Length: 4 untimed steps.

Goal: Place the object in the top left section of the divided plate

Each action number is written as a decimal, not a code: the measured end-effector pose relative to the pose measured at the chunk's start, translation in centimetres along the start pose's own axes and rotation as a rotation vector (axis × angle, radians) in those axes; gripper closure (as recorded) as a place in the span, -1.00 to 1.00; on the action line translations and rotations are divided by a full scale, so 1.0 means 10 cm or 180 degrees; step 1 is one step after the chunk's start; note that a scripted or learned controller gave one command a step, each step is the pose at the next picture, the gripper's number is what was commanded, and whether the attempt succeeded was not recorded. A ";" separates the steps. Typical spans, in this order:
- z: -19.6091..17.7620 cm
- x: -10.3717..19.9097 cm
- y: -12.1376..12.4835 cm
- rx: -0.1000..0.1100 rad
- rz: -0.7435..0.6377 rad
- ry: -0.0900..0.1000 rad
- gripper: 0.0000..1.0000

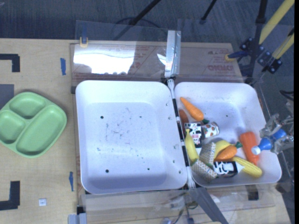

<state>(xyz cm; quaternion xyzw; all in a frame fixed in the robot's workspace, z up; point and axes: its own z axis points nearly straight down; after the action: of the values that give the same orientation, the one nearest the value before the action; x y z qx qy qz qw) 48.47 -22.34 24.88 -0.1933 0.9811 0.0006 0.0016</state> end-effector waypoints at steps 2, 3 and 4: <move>-0.56 -0.02 0.00 0.0003 -0.2401 -0.0006 1.00; 0.46 0.04 0.02 -0.0011 -0.3276 -0.0002 1.00; 0.11 0.04 0.02 -0.0006 -0.4845 -0.0007 1.00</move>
<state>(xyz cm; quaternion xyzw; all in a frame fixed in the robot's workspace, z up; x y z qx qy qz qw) 48.04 -22.27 23.79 -0.8166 0.5772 0.0004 0.0023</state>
